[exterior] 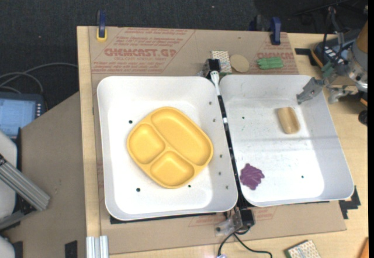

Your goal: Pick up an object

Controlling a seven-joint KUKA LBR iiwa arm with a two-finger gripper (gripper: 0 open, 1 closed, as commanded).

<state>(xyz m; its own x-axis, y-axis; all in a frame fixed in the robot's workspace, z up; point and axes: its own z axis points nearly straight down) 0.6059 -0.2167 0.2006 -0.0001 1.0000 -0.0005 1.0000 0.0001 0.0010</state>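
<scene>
A tan, bread-like block [287, 119] lies in the upper middle of the right bin [327, 186]. A purple grape-like cluster [252, 175] rests near that bin's front left corner. In the left bin [111, 134] sits a yellow divided plate [169, 147]. My gripper [308, 92] reaches in from the right, over the right bin's back right corner. It is up and to the right of the tan block, apart from it, and nothing shows in it.
Behind the bins on the cardboard lie a green piece [270, 64] and a round tan disc [239, 63]. Blue clamps [101, 31] hold the board's back edge. Cables and hardware crowd the right edge near the arm [350, 72].
</scene>
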